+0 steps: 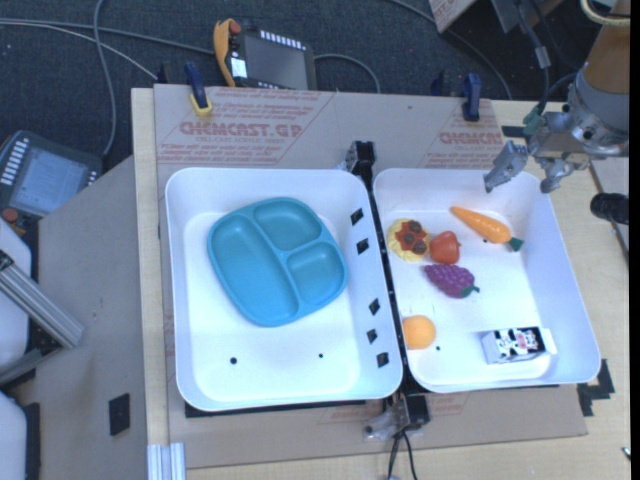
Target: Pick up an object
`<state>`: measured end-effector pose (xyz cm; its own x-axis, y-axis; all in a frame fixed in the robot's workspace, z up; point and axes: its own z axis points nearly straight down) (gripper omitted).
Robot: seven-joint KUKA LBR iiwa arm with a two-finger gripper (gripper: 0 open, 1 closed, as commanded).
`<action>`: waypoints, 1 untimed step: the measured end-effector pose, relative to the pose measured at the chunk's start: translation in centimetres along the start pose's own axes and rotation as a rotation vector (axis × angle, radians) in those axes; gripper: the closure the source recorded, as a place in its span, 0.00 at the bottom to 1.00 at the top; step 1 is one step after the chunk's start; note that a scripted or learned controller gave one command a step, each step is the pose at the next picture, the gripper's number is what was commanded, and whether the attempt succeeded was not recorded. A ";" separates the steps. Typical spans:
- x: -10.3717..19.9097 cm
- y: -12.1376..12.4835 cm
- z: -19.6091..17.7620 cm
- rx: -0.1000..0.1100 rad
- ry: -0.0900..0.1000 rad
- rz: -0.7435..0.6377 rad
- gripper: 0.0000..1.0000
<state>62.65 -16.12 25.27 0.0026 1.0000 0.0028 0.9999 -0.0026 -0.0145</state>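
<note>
Milk carton (pixel 517 344) lies flat, long axis left-right, slightly tilted.

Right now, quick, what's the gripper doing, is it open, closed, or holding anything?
Two-finger gripper: open, fingers spread, nothing between them; it hangs over the back edge of the right shallow white bin, above the orange toy carrot.

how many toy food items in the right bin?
5, plus a small carton at the front right. Carrot at the back, pizza slice by the divider, red pepper beside it, purple grapes mid-bin, orange front left. None looks hidden.
</note>
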 end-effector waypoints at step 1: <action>0.1 0.2 -0.9 -0.014 -0.003 -0.003 0.00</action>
<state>62.87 -16.07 26.14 -0.0001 1.0000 0.0003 1.0000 0.0001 -0.0005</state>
